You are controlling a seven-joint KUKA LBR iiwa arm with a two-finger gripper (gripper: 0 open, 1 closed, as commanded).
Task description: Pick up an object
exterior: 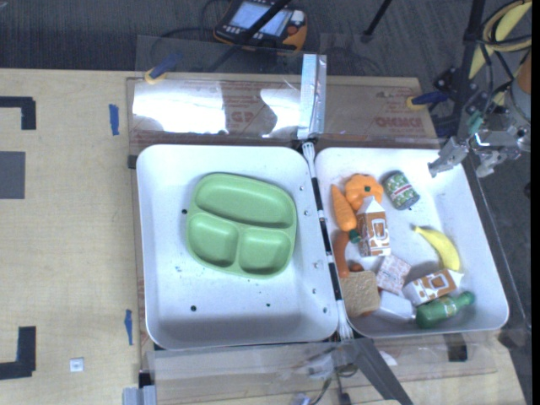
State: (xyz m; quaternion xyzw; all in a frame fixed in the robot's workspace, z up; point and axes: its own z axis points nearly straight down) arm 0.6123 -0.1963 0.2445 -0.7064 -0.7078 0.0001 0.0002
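Claw (460, 154) sits at the upper right corner of the right bin (489, 251), over the rim, up and right of the pile. Can't tell how far it is open; nothing seen between its tips.

Right bin contents, all below and left of the claw:
- green-labelled can (400, 190), nearest the claw, lying tilted; label text too small to read
- orange round fruit (364, 188) just left of the can
- carrot (342, 208) along the bin's left wall, touching the fruit
- small carton (374, 232), white and brown print, unreadable, just below the fruit
- banana (440, 246) right of the carton, lying apart on bare bin floor
- brown cracker-like square (360, 293) near the lower left
- white packet (392, 273) with faint pattern, between cracker and banana
- second carton (433, 287), brown and white, print not legible
- green bottle (443, 308) lying flat at the bottom edge, touching the second carton

Left bin (160, 226) holds a green divided tray (241, 224), three compartments.

Behind the bins on the desk (59, 226), a clear sheet over cardboard (396, 112) with red lettering, too blurred to read. A handheld controller (257, 22) with a lit screen lies past the desk's far edge.
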